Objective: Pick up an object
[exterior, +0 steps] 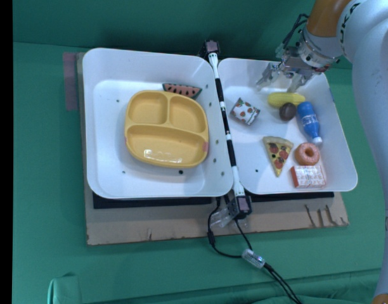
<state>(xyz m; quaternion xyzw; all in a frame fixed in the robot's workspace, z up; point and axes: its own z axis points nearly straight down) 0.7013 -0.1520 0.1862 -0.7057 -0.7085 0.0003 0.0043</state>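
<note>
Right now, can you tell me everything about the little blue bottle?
The blue bottle is a small toy, plastic by the look of it, lying on its side in the right white bin. It has a white cap pointing toward the donut, and a white and red label around its middle. Its top end lies close beside a brown round thing and near the yellow piece; whether they touch, I cannot tell.

Bins: two white (pixel 99 170) (pixel 340 170)
Trays: one yellow divided tray (pixel 167 128)
Toy foods: watermelon slice (pixel 182 90), pizza slice (pixel 278 152), doughnut (pixel 307 153), banana (pixel 286 99)
Bottles: one blue (pixel 309 121)
</note>
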